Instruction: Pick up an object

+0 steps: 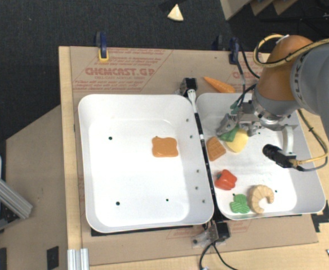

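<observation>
My gripper [236, 129] hangs low over the right bin [299, 198], near its upper left part. Right under its fingers lie a yellow object [239, 143] and a small green piece [228, 135]. A tan bread-like piece [215, 148] lies just left of them. Further down the same bin sit a red pepper [226, 179], a green leafy item [239, 204] and a beige croissant-like item [261, 198]. An orange-brown flat piece [164, 147] lies in the left bin [105, 207].
An orange carrot [219, 85] lies on the cardboard just behind the right bin. A black cable end [278, 155] hangs over the right bin's middle. The arm's grey body and orange band [283, 66] cover the bin's upper right. A black divider [201, 145] separates the bins.
</observation>
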You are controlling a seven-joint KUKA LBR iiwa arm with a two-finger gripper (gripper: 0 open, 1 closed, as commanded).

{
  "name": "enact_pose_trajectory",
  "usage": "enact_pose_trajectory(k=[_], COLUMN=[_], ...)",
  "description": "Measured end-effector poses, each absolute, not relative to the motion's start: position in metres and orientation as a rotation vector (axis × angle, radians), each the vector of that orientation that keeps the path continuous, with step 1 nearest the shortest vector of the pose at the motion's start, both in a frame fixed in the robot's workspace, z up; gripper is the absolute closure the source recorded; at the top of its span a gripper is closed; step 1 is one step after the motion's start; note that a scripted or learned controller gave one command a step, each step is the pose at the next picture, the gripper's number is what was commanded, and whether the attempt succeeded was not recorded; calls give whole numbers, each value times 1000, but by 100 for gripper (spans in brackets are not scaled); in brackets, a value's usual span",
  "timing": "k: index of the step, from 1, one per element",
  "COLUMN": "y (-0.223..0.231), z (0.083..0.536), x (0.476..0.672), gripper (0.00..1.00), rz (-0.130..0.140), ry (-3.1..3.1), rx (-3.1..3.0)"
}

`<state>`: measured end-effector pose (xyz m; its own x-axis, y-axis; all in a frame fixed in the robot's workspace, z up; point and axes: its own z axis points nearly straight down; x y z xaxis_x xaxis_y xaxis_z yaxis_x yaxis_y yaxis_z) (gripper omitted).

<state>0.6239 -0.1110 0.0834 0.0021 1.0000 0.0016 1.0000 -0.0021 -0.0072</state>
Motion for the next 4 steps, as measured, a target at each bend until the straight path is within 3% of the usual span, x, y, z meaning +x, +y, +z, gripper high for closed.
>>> enact_pose_trajectory(k=[1, 2, 3, 4], y=[-111, -96, -97, -97], z=[95, 99, 99, 110], x=[627, 578, 580, 580], gripper=[100, 100, 0, 100], rz=[-1, 4, 1, -1], ry=[-2221, -2215, -2219, -2220], rx=[-2223, -2219, -2222, -2224])
